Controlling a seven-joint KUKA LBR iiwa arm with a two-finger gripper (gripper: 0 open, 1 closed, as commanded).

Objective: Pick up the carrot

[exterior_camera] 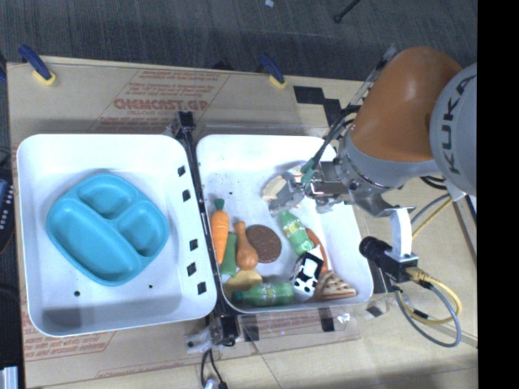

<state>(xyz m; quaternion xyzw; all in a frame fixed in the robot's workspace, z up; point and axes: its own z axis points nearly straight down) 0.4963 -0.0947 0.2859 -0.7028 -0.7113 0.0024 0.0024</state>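
The carrot (220, 235) is seen lying lengthwise against the left wall of the right bin (243, 154), its green top pointing away from the camera, untouched by the arm. Two shallow white bins are set side by side on a cardboard-covered bench (122, 96). One grey arm (409, 124) with an orange band is reached in from the right, over the far right part of the right bin. The left bin (40, 241) is occupied by one blue divided plate (107, 226) with three compartments. At the arm's end, one gripper (293, 186) is held above the bin floor, well apart from the carrot; whether its fingers are wide or narrow cannot be told, and nothing can be seen between them. Toy foods are clustered in the near half of the right bin: one round brown patty (263, 242), one drumstick (245, 250) between patty and carrot, two green bottles, one upright (293, 232) and one lying along the near wall (266, 294), one black-and-white cow-patterned carton (306, 275), and one pizza slice (334, 287) in the near right corner.
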